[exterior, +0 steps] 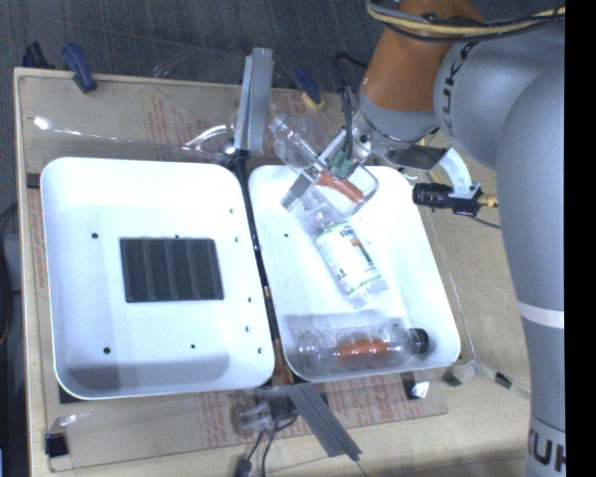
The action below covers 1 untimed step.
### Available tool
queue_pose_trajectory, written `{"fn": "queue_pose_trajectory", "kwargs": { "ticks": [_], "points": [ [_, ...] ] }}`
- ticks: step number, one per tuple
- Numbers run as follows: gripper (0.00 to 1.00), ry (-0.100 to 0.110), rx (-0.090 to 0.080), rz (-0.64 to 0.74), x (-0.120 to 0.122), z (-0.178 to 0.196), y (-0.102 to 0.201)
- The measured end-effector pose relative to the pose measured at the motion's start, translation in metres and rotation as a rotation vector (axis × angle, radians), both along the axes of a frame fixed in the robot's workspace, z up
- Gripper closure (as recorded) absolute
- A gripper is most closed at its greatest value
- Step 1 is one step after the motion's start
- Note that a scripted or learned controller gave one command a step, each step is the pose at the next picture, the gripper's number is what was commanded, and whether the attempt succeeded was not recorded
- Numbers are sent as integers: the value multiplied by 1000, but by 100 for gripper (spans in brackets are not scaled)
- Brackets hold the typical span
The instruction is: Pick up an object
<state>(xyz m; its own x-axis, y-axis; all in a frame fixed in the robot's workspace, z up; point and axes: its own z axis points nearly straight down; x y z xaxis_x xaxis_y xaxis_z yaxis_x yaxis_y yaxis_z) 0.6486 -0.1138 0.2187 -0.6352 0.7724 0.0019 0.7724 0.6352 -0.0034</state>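
Note:
A clear plastic bottle with a white and green label lies slanted in the middle of the right bin. Its upper end reaches up to my gripper, which hangs over the bin's back part. The gripper's tip overlaps the bottle's top end, and I cannot tell whether it touches. A second clear bottle, with orange inside and a dark cap on its right end, lies along the right bin's front wall. The grey arm with its orange band comes in from the upper right.
The left bin holds a flat dark ribbed rectangle near its middle. A grey post rises at the back between the bins. Blue clamps grip the board's far edge. A black cable plug sticks out beside the wrist.

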Motion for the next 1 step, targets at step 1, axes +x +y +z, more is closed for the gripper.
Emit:
{"fn": "queue_pose_trajectory", "kwargs": {
  "ticks": [1],
  "points": [
    [100, 0, 1, 173, 1, -10, 19]
  ]
}}
